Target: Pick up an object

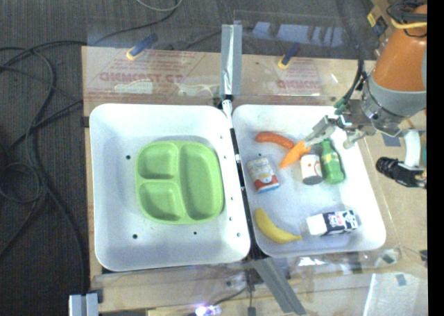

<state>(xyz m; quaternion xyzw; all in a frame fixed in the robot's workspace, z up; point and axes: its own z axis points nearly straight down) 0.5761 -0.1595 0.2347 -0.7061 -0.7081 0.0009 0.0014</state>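
Two white bins sit side by side on the tabletop. Nearest the camera in the right bin lie a banana and a small milk carton. Beyond them stand a small can, a white cup and a green bottle, with two carrots further back. The left bin holds a green divided plate. The end effector hovers open just above the green bottle, gripping nothing. Judgement: descend straight, straddle the bottle's neck, and avoid the cup touching its side.
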